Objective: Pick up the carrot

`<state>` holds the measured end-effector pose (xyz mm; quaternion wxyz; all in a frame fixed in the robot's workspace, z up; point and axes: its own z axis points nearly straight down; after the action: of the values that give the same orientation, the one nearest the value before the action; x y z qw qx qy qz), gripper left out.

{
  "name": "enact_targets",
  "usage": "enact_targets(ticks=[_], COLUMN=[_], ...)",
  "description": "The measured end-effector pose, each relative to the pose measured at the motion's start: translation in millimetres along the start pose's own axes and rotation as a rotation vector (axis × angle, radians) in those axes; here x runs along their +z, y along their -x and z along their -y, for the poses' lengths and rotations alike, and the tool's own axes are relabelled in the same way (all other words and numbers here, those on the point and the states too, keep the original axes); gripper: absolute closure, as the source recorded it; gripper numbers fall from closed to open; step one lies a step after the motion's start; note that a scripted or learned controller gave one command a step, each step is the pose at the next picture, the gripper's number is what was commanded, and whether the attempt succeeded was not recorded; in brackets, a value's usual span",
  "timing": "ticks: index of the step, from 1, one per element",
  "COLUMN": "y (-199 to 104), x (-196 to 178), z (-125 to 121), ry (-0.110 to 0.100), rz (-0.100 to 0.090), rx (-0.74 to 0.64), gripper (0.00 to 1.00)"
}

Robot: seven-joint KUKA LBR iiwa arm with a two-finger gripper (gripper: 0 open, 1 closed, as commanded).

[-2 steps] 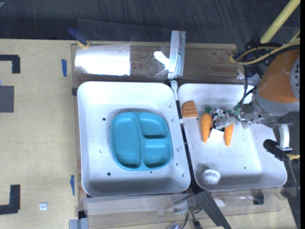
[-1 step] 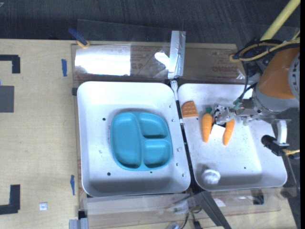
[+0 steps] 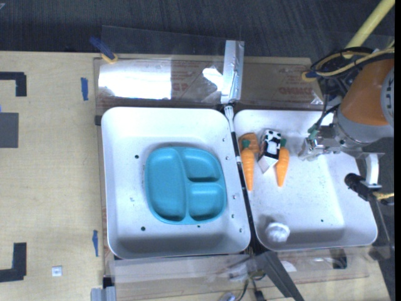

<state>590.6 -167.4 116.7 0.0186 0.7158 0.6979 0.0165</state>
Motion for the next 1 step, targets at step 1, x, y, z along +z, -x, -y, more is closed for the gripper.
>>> enact_targets(ticks=[1], y=[-66.1], x=[-59.2], z=[-26.3], ry=[-0.049], rz=[-0.001], rx=[0.076], gripper=[1.0])
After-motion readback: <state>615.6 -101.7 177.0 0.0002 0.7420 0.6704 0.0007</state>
